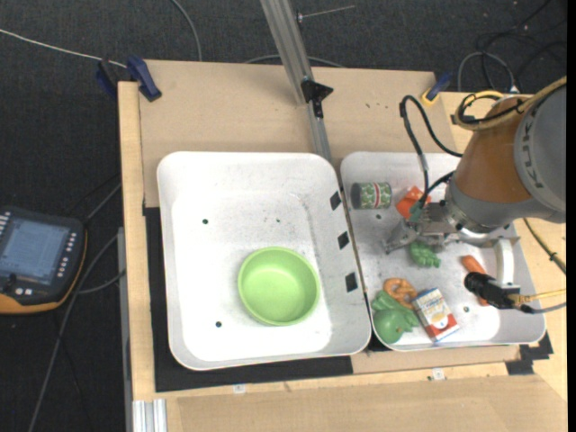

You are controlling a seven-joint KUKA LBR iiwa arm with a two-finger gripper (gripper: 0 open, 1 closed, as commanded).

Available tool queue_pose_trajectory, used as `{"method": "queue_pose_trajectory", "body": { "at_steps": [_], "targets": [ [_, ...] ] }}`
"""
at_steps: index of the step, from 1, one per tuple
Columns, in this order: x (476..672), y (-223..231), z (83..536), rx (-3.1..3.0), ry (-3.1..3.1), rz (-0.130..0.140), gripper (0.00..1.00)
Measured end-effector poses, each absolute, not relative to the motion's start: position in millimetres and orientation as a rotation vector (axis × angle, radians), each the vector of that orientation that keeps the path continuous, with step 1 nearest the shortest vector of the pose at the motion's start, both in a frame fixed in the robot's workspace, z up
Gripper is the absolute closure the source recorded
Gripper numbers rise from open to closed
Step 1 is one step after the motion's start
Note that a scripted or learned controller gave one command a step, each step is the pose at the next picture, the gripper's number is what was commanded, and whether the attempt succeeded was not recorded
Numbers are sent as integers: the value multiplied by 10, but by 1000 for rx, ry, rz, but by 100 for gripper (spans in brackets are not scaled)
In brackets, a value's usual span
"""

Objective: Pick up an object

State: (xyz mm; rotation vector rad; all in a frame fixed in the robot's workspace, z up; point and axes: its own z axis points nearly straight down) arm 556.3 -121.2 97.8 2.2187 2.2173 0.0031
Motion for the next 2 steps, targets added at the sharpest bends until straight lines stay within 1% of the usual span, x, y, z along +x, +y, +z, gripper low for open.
{"method": "queue_pose_trajectory", "body": {
  "at_steps": [1, 2],
  "targets": [
    [5575, -1214, 1099, 2217, 2215, 7, 100],
    [5635, -1227, 1534, 2219, 2220, 4, 100]
  ]
}}
